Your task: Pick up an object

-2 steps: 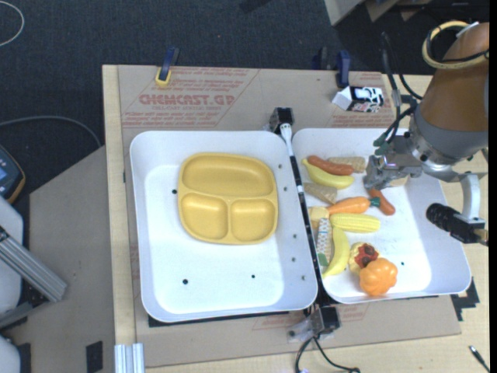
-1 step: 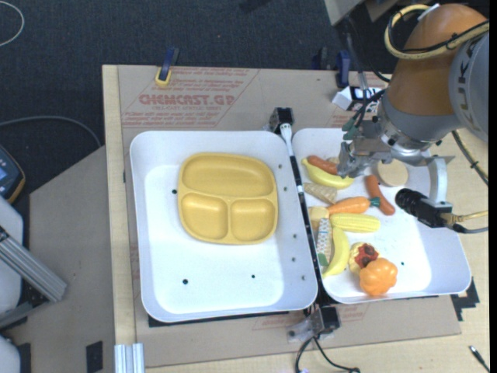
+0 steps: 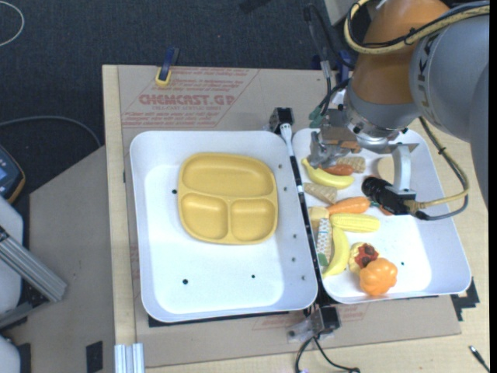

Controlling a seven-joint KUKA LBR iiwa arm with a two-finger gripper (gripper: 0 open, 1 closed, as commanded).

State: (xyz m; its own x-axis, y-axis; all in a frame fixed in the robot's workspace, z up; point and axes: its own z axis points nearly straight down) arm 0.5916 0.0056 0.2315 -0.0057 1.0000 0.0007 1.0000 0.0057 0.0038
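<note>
The big desk (image 3: 194, 92) has a brown board on top. The grey arm (image 3: 458, 61) with its orange band reaches in from beyond and to the right of the yellow tray (image 3: 227, 196). Two white bins sit side by side on the desk. The left bin (image 3: 155, 270) is all around the yellow tray, which lies flat in it. The right bin (image 3: 435, 263) is just to the right of the tray's bin, and the two bins touch along one side.

All the toy food is in the right bin, to the right of the tray. The jaws hang low over the far end of the pile, right of the tray's far corner, close above a banana (image 3: 330, 179). I cannot tell if the jaws are apart or together, or if they hold anything. A second banana (image 3: 338, 251) lies right of the tray's near corner. An orange pepper (image 3: 378, 277) sits further right and nearer to me than the tray. A corn cob (image 3: 355, 223) and a carrot (image 3: 349, 206) lie level with the tray's small parts. A small dark red thing (image 3: 363, 253) touches the pepper. A little blue and yellow clamp (image 3: 165, 68) sits on the board's far edge, beyond the tray's left end.
</note>
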